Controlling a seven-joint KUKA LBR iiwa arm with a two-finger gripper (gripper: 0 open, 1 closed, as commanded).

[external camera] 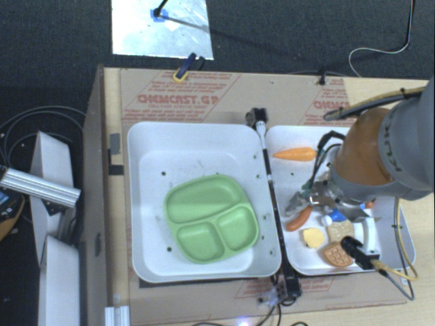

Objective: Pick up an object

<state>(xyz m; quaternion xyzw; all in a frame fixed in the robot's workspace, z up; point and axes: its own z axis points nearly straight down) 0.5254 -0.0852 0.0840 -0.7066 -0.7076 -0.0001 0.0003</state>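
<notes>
Your pincer [304, 201] sits low in the right bin [285, 156], just above the orange sausage-like piece [298, 219]; you cannot tell how it is set. Nothing is visibly held, so the pick looks not yet done. The carrot [295, 154], yellow piece [313, 238] and waffle [334, 255] lie nearby; the green divided plate [211, 217] lies in the left bin [153, 148].

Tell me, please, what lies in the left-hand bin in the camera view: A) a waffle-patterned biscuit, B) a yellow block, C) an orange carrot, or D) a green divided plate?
D: the green divided plate, with three compartments, sits alone in the left bin, while the carrot and the other small items lie in the right bin, where the gripper reaches.
</notes>
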